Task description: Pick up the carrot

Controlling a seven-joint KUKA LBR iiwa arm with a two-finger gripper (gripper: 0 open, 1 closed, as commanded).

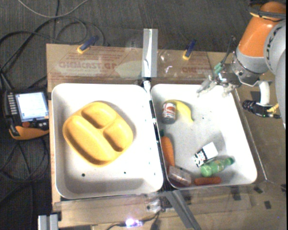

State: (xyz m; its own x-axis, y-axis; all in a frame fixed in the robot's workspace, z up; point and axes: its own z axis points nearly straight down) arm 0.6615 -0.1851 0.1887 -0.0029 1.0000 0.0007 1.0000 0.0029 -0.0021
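Note:
The orange carrot (168, 150) lies lengthwise along the left wall of the right bin (240, 123), pointing toward the front. My gripper (214, 84) hangs over the bin's back right corner, well away from the carrot, with its two fingers spread open and nothing between them.
In the right bin also lie a small red can (169, 112) beside a yellow banana (185, 110), a black-and-white box (206, 154), a green bottle (217, 166), a dark cup (178, 177) and a red sausage (207, 180). A yellow divided plate (98, 132) fills the left bin (67, 176).

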